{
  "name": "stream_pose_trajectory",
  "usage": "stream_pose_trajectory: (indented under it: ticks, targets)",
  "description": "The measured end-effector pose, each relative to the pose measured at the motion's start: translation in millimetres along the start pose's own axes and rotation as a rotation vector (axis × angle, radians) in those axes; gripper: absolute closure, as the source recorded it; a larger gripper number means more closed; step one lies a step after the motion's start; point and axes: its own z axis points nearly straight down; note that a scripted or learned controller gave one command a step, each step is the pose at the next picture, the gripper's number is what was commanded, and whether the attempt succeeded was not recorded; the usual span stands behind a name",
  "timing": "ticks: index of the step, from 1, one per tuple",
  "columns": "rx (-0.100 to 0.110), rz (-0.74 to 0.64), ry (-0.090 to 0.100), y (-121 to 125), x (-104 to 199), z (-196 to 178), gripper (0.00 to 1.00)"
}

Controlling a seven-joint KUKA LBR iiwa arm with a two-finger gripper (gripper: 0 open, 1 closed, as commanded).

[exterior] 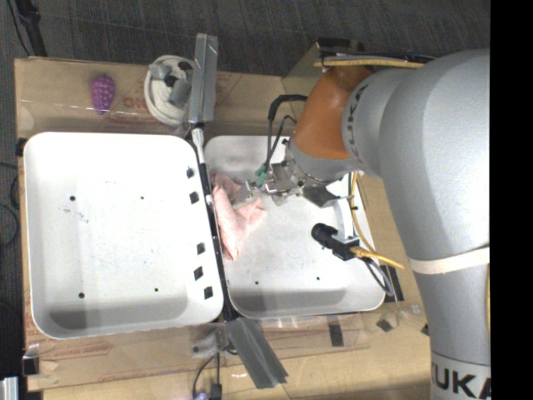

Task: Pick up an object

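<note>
Pink cloth (236,217) is lying bunched against the right bin's (287,302) left wall. Your end effector (265,180) is hovering at its upper edge, likely lining up a grasp; you cannot tell its state.

From my seat, the left bin (108,232) offers wide open floor with nothing lying in it. The right bin (291,282) is tighter: a pink cloth (236,217) lies against its left wall, just beside the divider rail (206,223) between the bins, and my arm (400,132) hangs over its upper right part. The end effector (271,182) sits low at the cloth's upper edge. A black connector (331,240) with a yellow cable juts over the bin's right side. The bin's lower floor stays passable. On the worktop (58,98) behind, a purple object (102,92) and a white coil (169,88) stand.
</note>
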Motion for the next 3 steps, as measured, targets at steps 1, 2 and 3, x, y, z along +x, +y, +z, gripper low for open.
stream_pose_trajectory:
  ticks: [1,2,3]
  targets:
    - [-0.007,-0.038,-0.003,24.0,1.8,26.4,0.0]
    - [-0.006,-0.041,-0.002,24.4,2.8,16.3,1.0]
    - [-0.004,-0.12,-0.002,64.3,38.6,-80.0,1.0]
